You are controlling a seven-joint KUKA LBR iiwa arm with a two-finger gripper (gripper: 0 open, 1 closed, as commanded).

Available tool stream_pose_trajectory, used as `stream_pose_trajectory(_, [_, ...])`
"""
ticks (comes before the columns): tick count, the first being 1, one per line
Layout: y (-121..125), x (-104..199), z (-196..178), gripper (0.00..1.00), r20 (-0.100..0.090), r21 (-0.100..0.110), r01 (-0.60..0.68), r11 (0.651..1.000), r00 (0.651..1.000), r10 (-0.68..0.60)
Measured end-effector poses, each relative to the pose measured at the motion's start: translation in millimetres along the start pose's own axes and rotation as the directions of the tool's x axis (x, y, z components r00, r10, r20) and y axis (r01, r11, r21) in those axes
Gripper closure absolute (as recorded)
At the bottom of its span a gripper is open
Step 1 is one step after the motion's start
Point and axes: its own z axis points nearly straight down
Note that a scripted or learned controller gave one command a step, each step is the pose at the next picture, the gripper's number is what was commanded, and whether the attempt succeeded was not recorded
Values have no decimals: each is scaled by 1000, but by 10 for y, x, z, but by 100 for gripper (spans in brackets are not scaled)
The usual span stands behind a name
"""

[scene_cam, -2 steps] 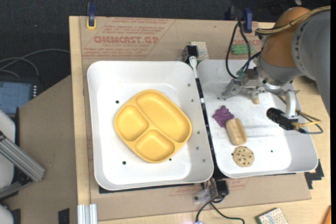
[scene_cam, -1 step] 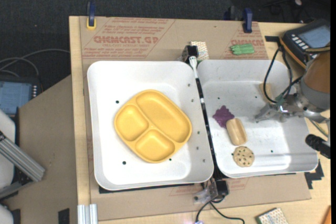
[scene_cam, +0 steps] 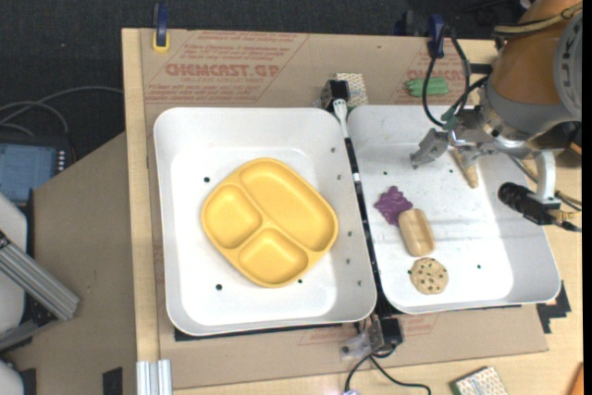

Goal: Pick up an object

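- The bench (scene_cam: 231, 60) carries two shallow white bins side by side, touching along their inner edges.
- The left bin (scene_cam: 180, 153) holds one thing: a yellow tray (scene_cam: 268, 222) with three compartments, lying flat near the bin's middle, turned at a slant to the bin's edges.
- The right bin (scene_cam: 499, 264) holds three small things, all in its near-left part.
- One arm (scene_cam: 536, 60) comes in over the right bin's far-right corner.
- Its gripper (scene_cam: 450, 153) hangs over the far half of the right bin with its two fingers spread apart, one grey and one tan; nothing sits between them.
- One tan bread roll (scene_cam: 415, 231) lies lengthwise toward the near edge, touching the purple grapes.
- One bunch of purple grapes (scene_cam: 392, 203) lies just beside the bin's left edge, well apart from the gripper.
- One round cookie (scene_cam: 429, 276) with dark chips lies near the bin's near edge, just beside the roll's end.
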Motion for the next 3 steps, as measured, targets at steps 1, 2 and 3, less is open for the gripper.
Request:
stream_pose_trajectory(1, [-722,402,768,0,-3,16,-9,1000,1000,9])
stream_pose_trajectory(2, [-681,371,631,100,2,6,-11,1000,1000,11])
stream_pose_trajectory(3, [356,959,-327,100,0,-8,0,1000,1000,0])
